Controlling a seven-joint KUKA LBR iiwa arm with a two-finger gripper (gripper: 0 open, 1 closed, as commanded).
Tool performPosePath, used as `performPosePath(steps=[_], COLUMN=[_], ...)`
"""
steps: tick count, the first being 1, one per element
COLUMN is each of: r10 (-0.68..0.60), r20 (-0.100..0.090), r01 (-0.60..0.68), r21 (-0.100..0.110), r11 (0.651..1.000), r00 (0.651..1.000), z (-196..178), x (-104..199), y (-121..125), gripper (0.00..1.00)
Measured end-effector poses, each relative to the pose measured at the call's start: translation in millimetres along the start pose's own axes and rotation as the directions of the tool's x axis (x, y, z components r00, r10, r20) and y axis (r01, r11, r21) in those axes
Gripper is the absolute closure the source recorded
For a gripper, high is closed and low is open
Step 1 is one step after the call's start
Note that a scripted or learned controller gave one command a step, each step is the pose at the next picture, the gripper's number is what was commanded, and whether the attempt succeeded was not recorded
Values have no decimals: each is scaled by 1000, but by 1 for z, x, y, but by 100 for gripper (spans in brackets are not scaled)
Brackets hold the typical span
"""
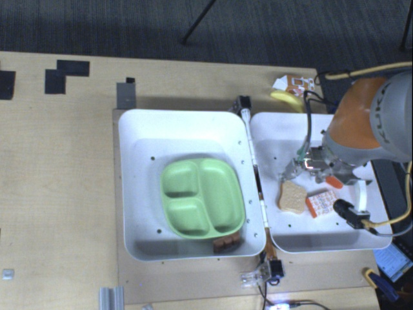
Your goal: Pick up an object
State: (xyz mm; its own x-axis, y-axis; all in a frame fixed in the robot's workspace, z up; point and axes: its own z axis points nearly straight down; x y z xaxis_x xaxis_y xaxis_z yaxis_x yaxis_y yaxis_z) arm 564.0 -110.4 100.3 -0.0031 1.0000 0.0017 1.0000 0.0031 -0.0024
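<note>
My gripper (pixel 301 165) hangs low over the middle of the right bin (pixel 277 131), under the grey and orange arm that comes in from the right. Just below it lies a tan slice of toast (pixel 292 197). To the toast's right is a small orange and white carton (pixel 321 203). A small orange-red piece (pixel 333 181) lies just right of the gripper, partly under the wrist.
The left bin (pixel 139 173) holds a green divided plate (pixel 202 197), with a small brown object (pixel 226 243) at its near edge. A yellow banana (pixel 286 97) and a printed packet (pixel 295 82) lie on the bench behind the right bin.
</note>
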Motion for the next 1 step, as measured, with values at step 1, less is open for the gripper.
performPosePath(steps=[1], r10=[-1], r20=[1], r01=[1], r21=[-7], r11=[1000], r00=[1000], z=[-12], x=[0], y=[2], gripper=[100])
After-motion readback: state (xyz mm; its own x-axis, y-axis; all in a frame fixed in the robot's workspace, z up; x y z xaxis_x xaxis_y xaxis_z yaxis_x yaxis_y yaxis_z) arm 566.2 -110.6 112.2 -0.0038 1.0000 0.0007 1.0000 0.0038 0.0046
